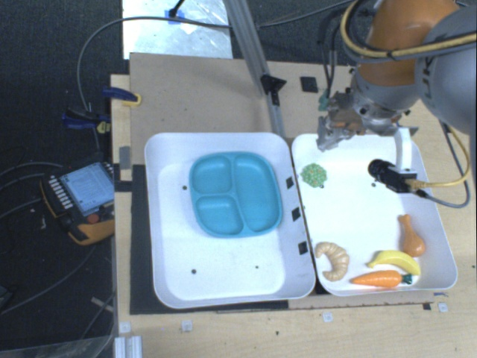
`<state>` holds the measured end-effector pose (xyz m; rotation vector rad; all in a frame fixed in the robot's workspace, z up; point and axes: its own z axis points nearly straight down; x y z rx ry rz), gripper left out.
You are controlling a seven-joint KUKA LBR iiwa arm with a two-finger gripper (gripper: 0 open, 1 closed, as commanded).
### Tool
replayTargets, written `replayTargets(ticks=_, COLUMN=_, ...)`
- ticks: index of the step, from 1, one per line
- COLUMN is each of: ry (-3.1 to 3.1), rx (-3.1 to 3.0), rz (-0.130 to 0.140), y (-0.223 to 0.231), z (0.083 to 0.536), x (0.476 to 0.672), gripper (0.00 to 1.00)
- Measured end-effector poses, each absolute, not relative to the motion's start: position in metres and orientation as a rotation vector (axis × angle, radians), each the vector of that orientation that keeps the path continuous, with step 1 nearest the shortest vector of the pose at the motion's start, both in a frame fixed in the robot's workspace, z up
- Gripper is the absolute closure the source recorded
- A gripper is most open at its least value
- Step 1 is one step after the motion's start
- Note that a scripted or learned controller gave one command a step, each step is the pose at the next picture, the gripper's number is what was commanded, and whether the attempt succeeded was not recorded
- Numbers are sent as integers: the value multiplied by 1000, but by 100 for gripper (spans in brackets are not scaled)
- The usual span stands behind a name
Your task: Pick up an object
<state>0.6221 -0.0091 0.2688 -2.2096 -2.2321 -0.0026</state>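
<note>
A carrot (376, 279), banana (395, 261), croissant (333, 259) and drumstick (410, 235) were seen along the right bin's (350, 192) near edge, broccoli (314, 174) farther back. A blue tray (235, 194) lay in the left bin (168, 222). The end effector (329, 142) hung above the right bin's far rim, nothing pinched; its spread could not be told.

In the right bin (440, 222) lie what looks like broccoli (314, 174), a croissant (333, 259), banana (395, 260), carrot (378, 279) and drumstick (411, 235).

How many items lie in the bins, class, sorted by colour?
Green: 1, the broccoli
Tan: 1, the croissant
Yellow: 1, the banana
Orange: 2, the carrot and the drumstick
Blue: 1, the divided plate
Total: 6
</note>
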Motion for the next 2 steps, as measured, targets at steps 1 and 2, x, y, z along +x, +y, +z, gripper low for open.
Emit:
replayTargets(ticks=1, ry=-2233, rx=-2208, rz=-3, y=47, z=266, x=616, gripper=100)
replayTargets(ticks=2, ry=-2231, rx=-2208, rz=-1, y=98, z=244, x=608, gripper=100)
